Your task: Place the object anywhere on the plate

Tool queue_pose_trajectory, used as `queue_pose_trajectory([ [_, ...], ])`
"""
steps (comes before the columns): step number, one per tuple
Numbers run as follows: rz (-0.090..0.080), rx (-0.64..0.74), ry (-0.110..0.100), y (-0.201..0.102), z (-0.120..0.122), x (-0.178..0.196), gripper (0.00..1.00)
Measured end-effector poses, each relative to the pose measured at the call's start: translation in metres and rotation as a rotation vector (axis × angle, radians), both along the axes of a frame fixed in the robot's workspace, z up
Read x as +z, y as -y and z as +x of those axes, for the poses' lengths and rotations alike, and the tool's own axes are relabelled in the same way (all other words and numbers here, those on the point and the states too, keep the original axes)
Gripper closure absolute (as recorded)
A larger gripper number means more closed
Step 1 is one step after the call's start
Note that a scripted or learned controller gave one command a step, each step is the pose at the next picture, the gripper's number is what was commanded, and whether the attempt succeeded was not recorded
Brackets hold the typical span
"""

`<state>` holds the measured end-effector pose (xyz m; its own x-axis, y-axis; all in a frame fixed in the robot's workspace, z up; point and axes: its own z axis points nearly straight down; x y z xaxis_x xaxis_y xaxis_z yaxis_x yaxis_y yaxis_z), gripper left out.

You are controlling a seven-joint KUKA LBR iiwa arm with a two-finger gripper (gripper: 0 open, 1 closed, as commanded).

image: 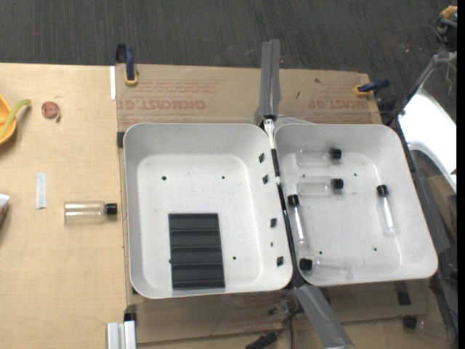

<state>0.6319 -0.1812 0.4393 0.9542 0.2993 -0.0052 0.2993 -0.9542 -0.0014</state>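
A black ridged plate (195,250) lies flat in the left bin (145,144), near its front wall. The right bin (407,260) holds several clear plastic vials with black caps. One vial (318,157) lies at the back, and a second vial (318,187) lies just in front of it. A third vial (388,211) lies toward the right side. Another vial (297,224) rests along the left wall, and one more vial (328,270) lies in the front left corner.
On the wooden bench left of the bins lie a spare clear vial (87,209), a white strip (41,191), a small red disc (49,110) and a yellow object (7,118) at the edge. Clamps (128,65) hold the cardboard sheet under the bins.
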Motion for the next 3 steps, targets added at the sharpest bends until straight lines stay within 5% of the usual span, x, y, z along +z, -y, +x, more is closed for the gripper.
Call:
queue_pose_trajectory([
  [1,0.001,-0.093,0.000,0.042,-0.061,0.001,0.00],
  [2,0.000,-0.103,0.001,0.014,0.021,0.000,0.00],
  [3,0.000,-0.103,0.000,0.042,-0.072,0.001,0.00],
])
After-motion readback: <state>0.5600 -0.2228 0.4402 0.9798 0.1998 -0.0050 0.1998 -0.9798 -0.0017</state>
